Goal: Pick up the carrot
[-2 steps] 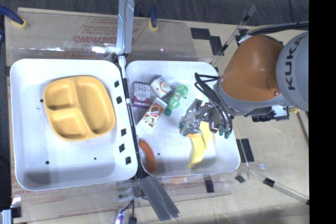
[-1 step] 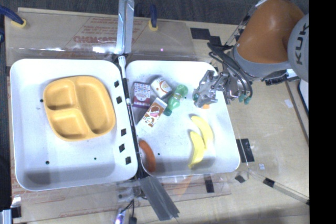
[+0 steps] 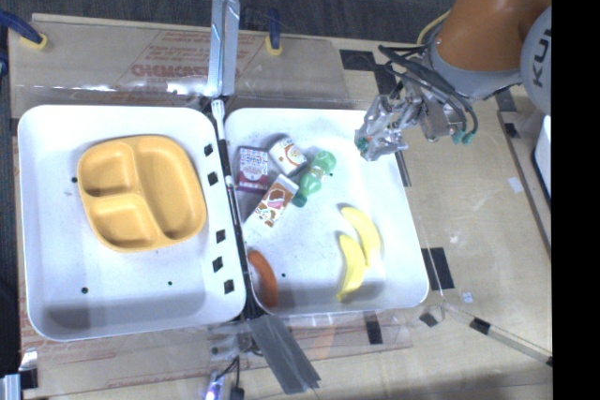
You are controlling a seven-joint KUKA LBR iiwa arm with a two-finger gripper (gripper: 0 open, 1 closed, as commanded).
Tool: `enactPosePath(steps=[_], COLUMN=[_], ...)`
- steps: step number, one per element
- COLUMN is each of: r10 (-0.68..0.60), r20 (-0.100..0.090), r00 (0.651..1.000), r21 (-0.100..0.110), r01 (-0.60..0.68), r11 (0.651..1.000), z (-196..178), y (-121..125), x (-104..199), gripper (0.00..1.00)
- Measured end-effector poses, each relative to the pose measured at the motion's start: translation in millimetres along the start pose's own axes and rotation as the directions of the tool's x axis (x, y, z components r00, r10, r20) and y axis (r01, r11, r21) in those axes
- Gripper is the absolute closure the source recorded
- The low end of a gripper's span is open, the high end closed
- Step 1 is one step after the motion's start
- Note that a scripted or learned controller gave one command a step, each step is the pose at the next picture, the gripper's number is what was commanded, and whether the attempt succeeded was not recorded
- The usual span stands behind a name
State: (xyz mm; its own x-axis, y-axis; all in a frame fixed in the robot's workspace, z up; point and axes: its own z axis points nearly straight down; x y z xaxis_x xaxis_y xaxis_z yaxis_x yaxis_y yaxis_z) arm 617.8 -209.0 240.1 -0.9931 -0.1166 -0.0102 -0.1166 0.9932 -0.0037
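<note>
Camera view
Pincer: we see the pincer (image 3: 380, 142) above the right bin's (image 3: 403, 229) upper right rim; we cannot tell whether it is open or closed.
Carrot: we find the carrot (image 3: 262, 277) in the right bin's lower left corner, against the wall, well apart from the pincer.
Neighbours: we note bananas (image 3: 358, 250) near it.

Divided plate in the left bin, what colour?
Yellow-orange. The divided plate shows clearly in the camera view.

arm (image 3: 497, 14) cut off at right edge, carton (image 3: 253, 168) label too small to read
</note>
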Motion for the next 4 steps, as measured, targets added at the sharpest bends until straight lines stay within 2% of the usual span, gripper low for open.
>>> enactPosePath(steps=[1, 2, 3, 4], r10=[0.001, -0.089, -0.336, -0.543], r20=[0.0, -0.008, -0.008, 0.001], r00=[1.0, 0.996, 0.942, 0.84], r21=[0.0, -0.004, -0.007, -0.002], r01=[-0.001, 0.089, 0.336, 0.543], r11=[1.0, 0.996, 0.942, 0.84], z=[0.0, 46.6, 77.0, 91.4], y=[-0.5, -1.7, 1.3, -5.1], x=[0.3, -8.6, -0.5, -39.5], gripper=[0.0, 0.0, 0.0, 0.0])
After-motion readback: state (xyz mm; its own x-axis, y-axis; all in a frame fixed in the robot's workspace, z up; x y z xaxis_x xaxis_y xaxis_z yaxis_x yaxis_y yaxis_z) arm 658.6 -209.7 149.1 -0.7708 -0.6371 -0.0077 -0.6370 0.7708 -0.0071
